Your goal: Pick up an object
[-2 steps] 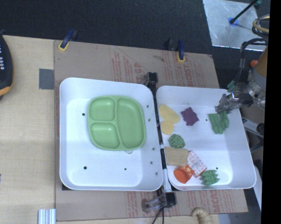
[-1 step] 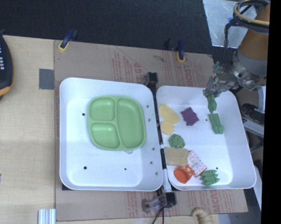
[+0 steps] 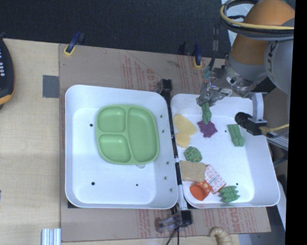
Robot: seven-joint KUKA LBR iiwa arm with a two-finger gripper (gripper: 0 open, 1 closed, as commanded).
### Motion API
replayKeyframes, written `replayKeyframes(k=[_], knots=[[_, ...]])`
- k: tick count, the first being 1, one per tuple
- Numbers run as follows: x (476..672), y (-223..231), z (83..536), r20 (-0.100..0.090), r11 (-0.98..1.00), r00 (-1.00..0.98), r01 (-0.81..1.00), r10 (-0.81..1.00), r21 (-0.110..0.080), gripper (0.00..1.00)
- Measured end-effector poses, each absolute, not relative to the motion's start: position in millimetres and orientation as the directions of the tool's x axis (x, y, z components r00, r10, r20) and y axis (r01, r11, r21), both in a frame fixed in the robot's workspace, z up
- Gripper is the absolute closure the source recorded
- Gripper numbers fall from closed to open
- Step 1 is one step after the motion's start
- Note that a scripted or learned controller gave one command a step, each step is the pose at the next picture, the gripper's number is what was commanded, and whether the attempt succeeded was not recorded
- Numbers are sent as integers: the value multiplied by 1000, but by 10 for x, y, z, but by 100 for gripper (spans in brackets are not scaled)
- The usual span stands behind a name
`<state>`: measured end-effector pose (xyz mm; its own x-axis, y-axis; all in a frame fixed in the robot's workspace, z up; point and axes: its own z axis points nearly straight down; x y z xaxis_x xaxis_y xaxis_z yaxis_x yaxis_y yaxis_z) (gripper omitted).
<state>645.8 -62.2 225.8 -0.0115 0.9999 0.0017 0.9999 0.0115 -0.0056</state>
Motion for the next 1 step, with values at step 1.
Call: replayKeyframes(k=[1], knots=[[6289,-88,2110,1,10,-10,1000,1000,-8,100]])
